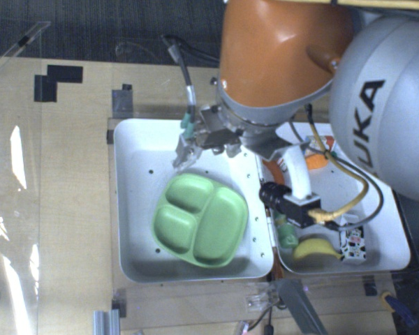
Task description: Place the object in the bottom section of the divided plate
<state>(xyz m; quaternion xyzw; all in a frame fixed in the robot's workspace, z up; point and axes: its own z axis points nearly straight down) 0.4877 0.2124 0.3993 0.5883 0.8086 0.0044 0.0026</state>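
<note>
One large arm (377, 103) covers the upper right of the frame, so I judge the step from what lies below it. Its gripper (188, 145) hangs over the upper part of the left bin (136, 187), just above the divided plate (199, 218). I see nothing carried in it, and I cannot tell whether it is spread or pressed together. I take the object to be one of the loose things in the right bin (398, 250), at lower right, though I cannot say which. To do this well I would confirm a real hold first. Then I would come down over the plate's compartment nearest the bottom edge of the frame and let go low, clear of the ridges.

Both bins are shallow, white and smooth, with rounded corners. The plate is matte green plastic, a soft rounded square with three hollows between raised dividers, and it sits askew. The banana (314, 250) is curved, yellow and likely soft. Beside it lie a small knobbly green piece (288, 239) and, higher up, a glossy orange one (318, 161).
</note>
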